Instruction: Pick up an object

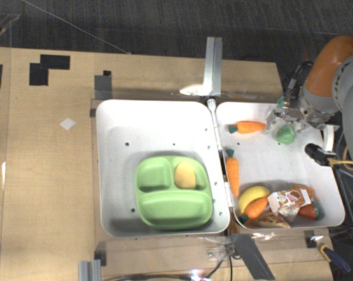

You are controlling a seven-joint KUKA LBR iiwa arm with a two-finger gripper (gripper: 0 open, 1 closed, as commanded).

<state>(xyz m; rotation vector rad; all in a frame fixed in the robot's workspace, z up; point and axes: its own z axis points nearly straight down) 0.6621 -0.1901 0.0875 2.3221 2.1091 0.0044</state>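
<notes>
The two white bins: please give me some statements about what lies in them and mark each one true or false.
1. A green divided plate lies in the left bin. True.
2. A yellow round item sits in the plate's upper right compartment. True.
3. Both toy carrots lie in the left bin. False: one carrot lies near the top of the right bin, and the other carrot lies along its left wall.
4. The banana lies near the lower edge of the right bin. True.
5. The claw is above the left bin. False: it is over the top right part of the right bin, at a green object.
</notes>
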